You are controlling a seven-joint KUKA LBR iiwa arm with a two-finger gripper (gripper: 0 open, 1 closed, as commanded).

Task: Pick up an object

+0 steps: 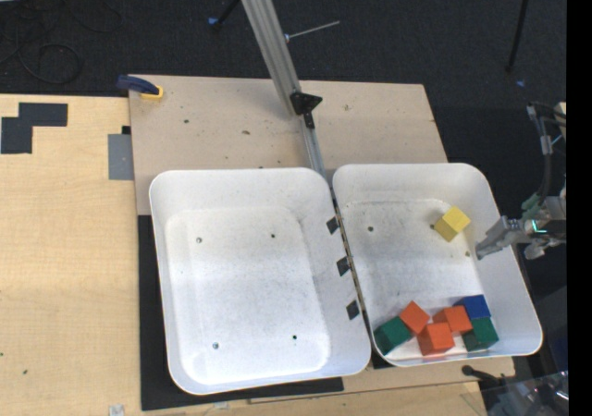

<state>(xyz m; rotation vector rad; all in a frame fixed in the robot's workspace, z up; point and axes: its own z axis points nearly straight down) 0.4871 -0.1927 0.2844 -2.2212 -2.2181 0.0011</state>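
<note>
A small yellow cube (451,224) is lying tilted in the right bin (407,185), apart from the other blocks. The gripper (490,240) is hovering beside it; its grip state cannot be told.

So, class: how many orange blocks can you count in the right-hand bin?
3, all in the cluster at the right bin's near corner: one orange block on the left, one at the front, one beside the blue block. Others may be hidden underneath.

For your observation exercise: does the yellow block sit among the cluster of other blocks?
No: the yellow block sits alone, apart from the cluster at the right bin's near edge.
</note>
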